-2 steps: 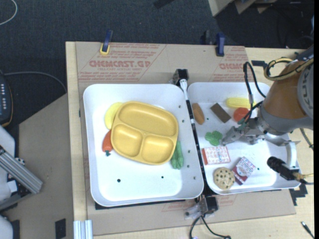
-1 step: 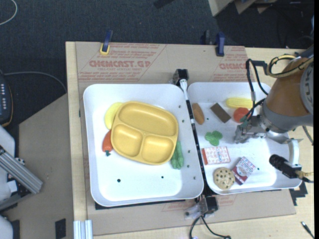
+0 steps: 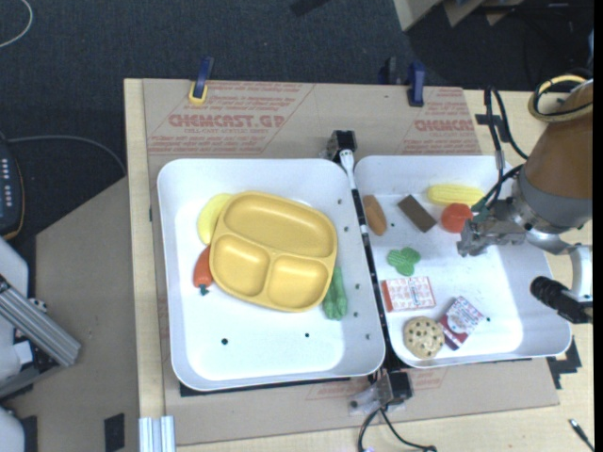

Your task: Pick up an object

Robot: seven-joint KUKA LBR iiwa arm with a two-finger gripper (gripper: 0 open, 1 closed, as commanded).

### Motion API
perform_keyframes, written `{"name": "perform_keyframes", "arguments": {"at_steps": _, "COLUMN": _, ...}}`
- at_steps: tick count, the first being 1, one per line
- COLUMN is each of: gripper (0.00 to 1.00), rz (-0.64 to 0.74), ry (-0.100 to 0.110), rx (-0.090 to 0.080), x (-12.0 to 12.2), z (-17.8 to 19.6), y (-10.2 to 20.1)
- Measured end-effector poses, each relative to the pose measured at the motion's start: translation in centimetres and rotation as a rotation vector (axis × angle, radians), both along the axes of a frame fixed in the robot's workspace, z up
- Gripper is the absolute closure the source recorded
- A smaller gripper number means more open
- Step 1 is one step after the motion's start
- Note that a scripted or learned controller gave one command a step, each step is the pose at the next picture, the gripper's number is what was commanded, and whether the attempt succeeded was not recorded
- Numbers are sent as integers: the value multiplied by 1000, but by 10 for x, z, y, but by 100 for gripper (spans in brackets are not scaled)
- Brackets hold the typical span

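Gripper (image 3: 474, 236) low in right bin (image 3: 528, 347), upper right part, hanging off grey wrist with orange band; finger spread impossible to tell from this slant, nothing visibly between them, so not counted as holding anything. Camera view, right bin contents: small red round piece (image 3: 456, 217) touching or just beside gripper on its upper left, likely nearest candidate; yellow corn cob (image 3: 454, 194) just above that; dark brown block (image 3: 415, 212) and orange-brown hot dog shape (image 3: 375, 215) further left near top; green leafy piece (image 3: 405, 260) mid-bin; red-and-white flat packet (image 3: 408, 294) below it; cookie (image 3: 423, 337) and small red-white pouch (image 3: 463, 317) near bottom edge. Left bin (image 3: 179, 252): big yellow divided tray (image 3: 273, 250), with a yellow piece (image 3: 211, 215), a red-orange piece (image 3: 203, 269) and a green piece (image 3: 335, 296) poking out at its edges. Handling judgement: all looks like toy food, light, mostly rigid plastic, smooth and likely slippery; round red piece apt to roll or squirt out, best pinched across widest middle. Corn cob and hot dog better taken across short axis at mid-length. Flat packet and pouch thin, hard to get under, poor picks. Cookie flat, needs edge-to-edge pinch. Tray too wide for gripper except at rim. Both bins on cardboard-covered tabletop (image 3: 283, 111).
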State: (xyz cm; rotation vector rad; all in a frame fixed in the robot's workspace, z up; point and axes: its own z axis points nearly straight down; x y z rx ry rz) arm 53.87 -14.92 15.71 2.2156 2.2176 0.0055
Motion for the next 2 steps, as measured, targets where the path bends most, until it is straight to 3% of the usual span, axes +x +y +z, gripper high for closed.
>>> {"name": "perform_keyframes", "arguments": {"at_steps": 2, "gripper": 100, "rz": 1, "ry": 2, "rx": 0, "x": 2, "z": 70, "y": 0}}
